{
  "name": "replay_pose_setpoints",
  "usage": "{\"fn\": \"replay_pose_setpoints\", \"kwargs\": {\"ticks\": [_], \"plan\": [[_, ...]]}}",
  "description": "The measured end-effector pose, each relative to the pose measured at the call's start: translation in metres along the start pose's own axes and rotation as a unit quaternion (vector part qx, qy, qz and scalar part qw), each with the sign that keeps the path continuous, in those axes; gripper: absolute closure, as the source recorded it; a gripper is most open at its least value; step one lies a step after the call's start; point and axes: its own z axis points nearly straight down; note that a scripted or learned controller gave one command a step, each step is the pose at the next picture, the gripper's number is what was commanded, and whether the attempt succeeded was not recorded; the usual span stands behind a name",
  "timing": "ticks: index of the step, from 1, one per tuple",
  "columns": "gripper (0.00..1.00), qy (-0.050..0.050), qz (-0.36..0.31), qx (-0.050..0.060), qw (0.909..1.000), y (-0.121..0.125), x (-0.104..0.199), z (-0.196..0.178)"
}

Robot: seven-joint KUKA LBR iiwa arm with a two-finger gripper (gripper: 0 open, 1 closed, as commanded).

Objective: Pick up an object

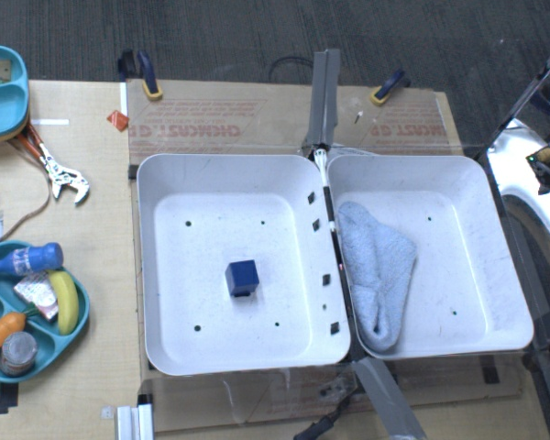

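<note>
A small blue cube [242, 277] sits near the middle of the left white bin [165, 191]. A crumpled pale grey-blue cloth [378, 273] lies along the left side of the right white bin [481, 246], stretching from its upper left toward its front edge. Part of the robot arm's white and grey body [528, 168] shows at the right edge, outside the bins.
A blue tray [73, 324] at the lower left holds a banana, a carrot, a bottle and a can. A wrench [62, 178] and a cable lie on the bench at the left, below a blue container [2, 90]. Two clamps [147, 73] hold the cardboard behind the bins.
</note>
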Motion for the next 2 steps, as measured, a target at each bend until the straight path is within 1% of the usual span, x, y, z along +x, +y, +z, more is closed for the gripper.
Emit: {"fn": "replay_pose_setpoints", "kwargs": {"ticks": [1,2], "plan": [[0.0,-0.001,-0.007,0.001,1.0,-0.075,-0.005,0.097],[0.0,0.0,-0.002,0.0,1.0,-0.003,-0.02,0.082]]}}
